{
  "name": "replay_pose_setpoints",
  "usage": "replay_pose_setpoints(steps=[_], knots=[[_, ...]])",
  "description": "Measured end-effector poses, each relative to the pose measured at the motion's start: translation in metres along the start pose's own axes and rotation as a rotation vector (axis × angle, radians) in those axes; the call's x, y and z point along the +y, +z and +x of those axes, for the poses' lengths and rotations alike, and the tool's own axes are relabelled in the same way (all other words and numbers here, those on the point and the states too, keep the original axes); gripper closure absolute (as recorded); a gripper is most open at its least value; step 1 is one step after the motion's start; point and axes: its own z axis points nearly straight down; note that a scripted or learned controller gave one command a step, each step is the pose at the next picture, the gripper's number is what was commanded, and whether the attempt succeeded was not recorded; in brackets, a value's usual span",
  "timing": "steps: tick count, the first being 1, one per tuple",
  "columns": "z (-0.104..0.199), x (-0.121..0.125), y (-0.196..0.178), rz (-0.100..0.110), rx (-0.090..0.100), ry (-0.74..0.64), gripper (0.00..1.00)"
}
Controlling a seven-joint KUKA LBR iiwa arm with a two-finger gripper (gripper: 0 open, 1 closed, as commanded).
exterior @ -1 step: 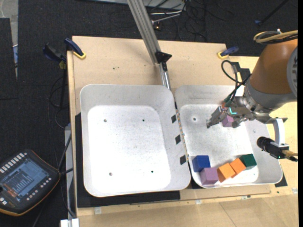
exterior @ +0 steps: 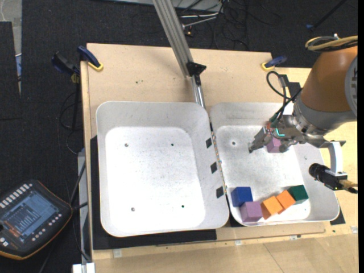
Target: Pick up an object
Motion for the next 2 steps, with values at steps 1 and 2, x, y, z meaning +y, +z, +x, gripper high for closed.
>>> replay_pose_setpoints(steps=[1, 2], knots=[[0.005, 0.004, 0.061, 0.005, 0.0, 0.0, 0.0], [0.006, 0.003, 0.115, 0.005, 0.0, 0.001, 0.0]])
